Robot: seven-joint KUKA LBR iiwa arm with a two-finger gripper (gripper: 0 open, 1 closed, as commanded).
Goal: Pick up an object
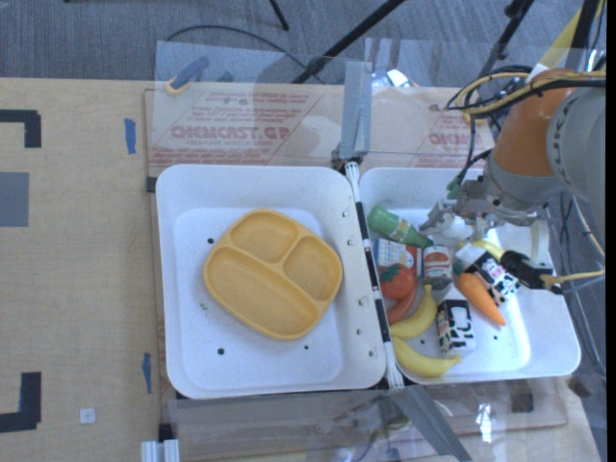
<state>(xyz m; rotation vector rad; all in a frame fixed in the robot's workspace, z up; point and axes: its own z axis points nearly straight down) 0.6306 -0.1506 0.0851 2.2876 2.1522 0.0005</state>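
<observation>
- A tan bench [77, 287] carries two shallow white bins side by side; grey carpet and black tripod legs [385, 12] lie beyond it.
- The left bin [183, 200] holds a yellow three-compartment plate [273, 273].
- The gripper [460, 221] hangs low over the far part of the right bin [549, 345], under the orange band; whether it is spread or closed, or touching anything, I cannot tell.
- The right bin holds a jumble: a green bottle [395, 225] near the divider, two bananas [422, 340] at the near side, an orange carrot [481, 299], and a black-and-white cow toy [454, 326] between them.
</observation>
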